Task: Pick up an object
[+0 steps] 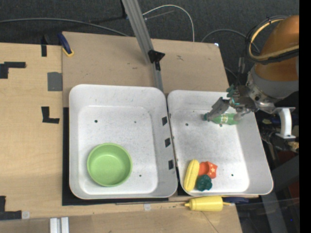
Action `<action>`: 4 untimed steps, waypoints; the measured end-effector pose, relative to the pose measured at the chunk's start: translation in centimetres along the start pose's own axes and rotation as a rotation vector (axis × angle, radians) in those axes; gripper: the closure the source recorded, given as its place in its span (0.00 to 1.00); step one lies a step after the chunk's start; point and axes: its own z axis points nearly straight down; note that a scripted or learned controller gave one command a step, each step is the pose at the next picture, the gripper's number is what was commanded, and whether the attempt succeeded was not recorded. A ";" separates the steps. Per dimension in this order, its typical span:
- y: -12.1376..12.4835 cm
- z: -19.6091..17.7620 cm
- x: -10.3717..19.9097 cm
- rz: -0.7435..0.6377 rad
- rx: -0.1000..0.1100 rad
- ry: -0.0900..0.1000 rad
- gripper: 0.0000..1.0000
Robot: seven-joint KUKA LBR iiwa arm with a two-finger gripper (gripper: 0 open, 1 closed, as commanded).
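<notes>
Two shallow white bins sit side by side on the bench. The left bin [77, 130] holds one thing: a round green bowl [109, 164], upright, near its front left corner. The right bin [252, 174] holds four small things. Three are clustered at its front left: one yellow piece [191, 174], its long axis running roughly front to back, one orange-red piece [209, 169] just beside it, and one dark green piece [204, 183] touching the yellow one's lower end. Outside the bin, on the bench's front edge, lies one yellow bottle-like object [206, 204], its long axis left to right, with the narrow tip pointing left. The fourth thing, a light green object [228, 120], lies near the bin's back right, its long axis roughly left to right. The gripper [217, 111] hovers right over it; whether its fingers are spread or closed on anything cannot be told.
</notes>
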 end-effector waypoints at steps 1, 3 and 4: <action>0.0 0.0 0.0 0.000 0.000 0.000 0.00; -0.1 12.3 1.2 0.001 0.007 0.001 0.00; -0.3 17.7 1.3 0.001 0.006 0.000 0.00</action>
